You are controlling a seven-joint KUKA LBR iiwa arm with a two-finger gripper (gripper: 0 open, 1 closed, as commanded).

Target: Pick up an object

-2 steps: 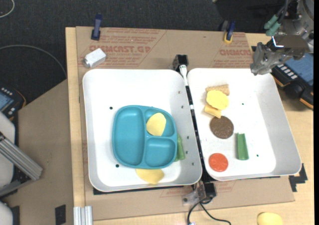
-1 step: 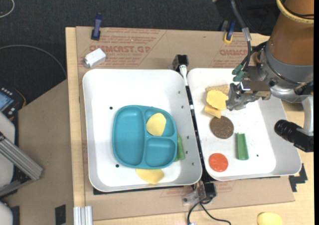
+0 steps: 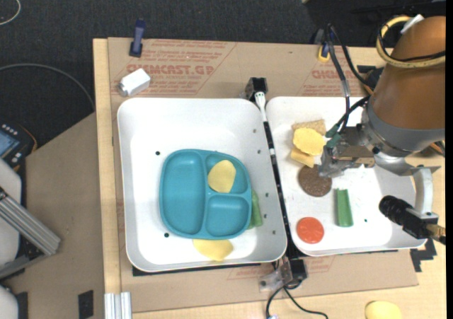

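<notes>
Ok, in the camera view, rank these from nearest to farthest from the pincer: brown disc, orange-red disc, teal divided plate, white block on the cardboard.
1. Brown disc: right bin, right beside the pincer, just below it.
2. Orange-red disc: same bin, near its bottom edge.
3. Teal divided plate: left bin, across the divider.
4. White block: on the cardboard beyond the left bin's top-left corner.

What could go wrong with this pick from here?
The claw sits low over a tight cluster: yellow pieces, a cracker and a brown disc. It may close between them and grab nothing, or nudge several at once. The disc looks flat, so the fingers may slide over it.
</notes>
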